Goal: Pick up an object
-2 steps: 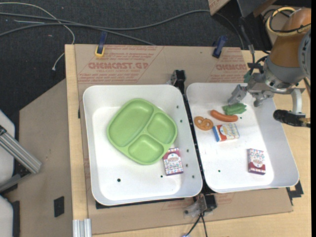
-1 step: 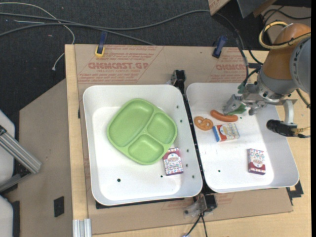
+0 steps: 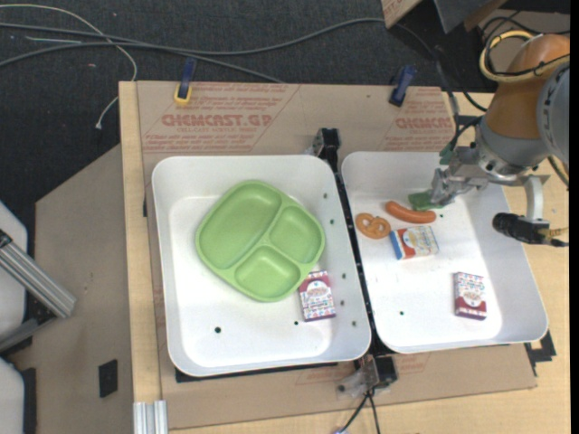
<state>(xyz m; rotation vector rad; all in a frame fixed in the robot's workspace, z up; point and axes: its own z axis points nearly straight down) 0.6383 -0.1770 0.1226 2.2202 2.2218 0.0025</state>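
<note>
I'm reaching in from the right, my gripper [image 3: 441, 191] hanging low over the back of the right bin [image 3: 507, 328], just above the right end of the hot dog [image 3: 409, 212]. A green scrap [image 3: 421, 200] is showing right beside my fingertips, touching or overlapping the hot dog; I can't tell if my fingers are apart or together, or whether they're clamped on anything. The pretzel [image 3: 372, 225] is lying just left of the hot dog, a small carton [image 3: 415, 241] just in front of it, and box 1 [image 3: 469, 294] sitting nearer the front right. In the left bin [image 3: 181, 333] a green tray [image 3: 260, 240] is lying in the middle, with box 2 [image 3: 317, 297] touching its front right corner.
</note>
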